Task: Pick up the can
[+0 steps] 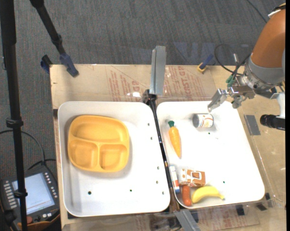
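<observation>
We log the can (203, 121) first: a small can lying on its side on the floor of the right bin (231, 153), in that bin's far half, its pale end facing the divider between the bins. Everything else we place against the can. The gripper (222, 97) hangs just beyond and to the right of it, over the bin's far rim — its fingers stand apart with nothing between them, and it sits clear of the can rather than touching it. The arm (270, 42), grey with a broad orange section, runs off further right from there. Left of the can and a little nearer lies a toy carrot (175, 139), green top pointing away, close beside the divider. Well nearer than the can, in the bin's near left corner, we list a small orange-and-white carton (191, 176), with a banana (206, 194) just in front of it and a red item — too hidden to name — beside the banana. Far to the can's left, across the divider, the left bin (87, 196) holds a yellow sectioned plate (99, 143), lying flat.
</observation>
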